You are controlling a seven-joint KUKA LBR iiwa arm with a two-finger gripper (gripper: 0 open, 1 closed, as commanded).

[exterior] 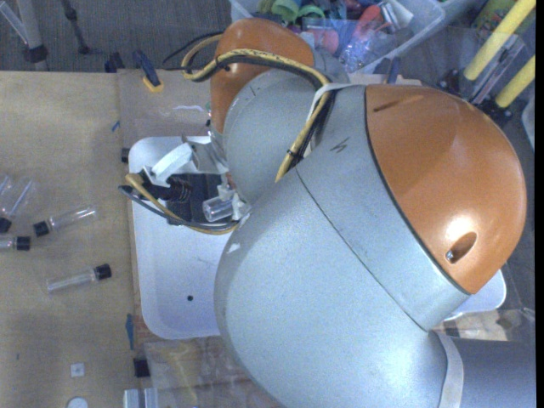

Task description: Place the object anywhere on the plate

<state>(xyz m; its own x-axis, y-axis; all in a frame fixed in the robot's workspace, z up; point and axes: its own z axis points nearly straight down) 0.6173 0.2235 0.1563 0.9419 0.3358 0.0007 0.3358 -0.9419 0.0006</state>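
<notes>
One grey arm (340, 253) with orange bands covers most of the view, and its gripper (191, 195) sits low over the far end of a white bin (161, 300), wrapped in black parts and yellow cable (246, 58). Whether the gripper is grasping anything cannot be told; its tip is a dark tangle. The arm hides most of both bins, so where the object and the plate lie cannot be told either. A small dark speck (189, 297) lies on the bin's bare floor. Clear vials (81, 276) lie on the bench (59, 126) to the left.
</notes>
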